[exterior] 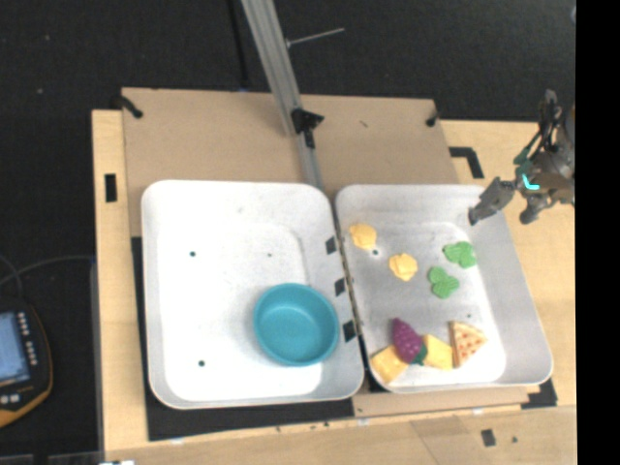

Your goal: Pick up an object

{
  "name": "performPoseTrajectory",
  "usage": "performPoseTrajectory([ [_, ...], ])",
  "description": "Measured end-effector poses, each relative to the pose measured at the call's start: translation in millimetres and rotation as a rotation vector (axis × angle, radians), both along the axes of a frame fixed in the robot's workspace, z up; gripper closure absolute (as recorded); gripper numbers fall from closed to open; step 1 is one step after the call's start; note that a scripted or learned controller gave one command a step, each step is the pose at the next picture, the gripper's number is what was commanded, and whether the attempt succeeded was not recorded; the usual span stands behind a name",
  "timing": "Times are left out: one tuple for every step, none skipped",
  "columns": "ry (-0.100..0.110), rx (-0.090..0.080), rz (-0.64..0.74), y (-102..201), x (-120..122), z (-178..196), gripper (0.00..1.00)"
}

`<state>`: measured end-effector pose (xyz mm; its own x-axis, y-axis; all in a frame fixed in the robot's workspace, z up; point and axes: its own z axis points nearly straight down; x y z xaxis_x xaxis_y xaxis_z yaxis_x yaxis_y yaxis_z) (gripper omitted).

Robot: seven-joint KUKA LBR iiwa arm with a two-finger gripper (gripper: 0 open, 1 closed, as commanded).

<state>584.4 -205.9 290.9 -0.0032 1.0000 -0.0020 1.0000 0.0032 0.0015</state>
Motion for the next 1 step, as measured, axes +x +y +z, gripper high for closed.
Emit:
performPoseTrajectory([
  [0.005,0.001,0.001,2.1,9.3,-50.7,0.0],
])
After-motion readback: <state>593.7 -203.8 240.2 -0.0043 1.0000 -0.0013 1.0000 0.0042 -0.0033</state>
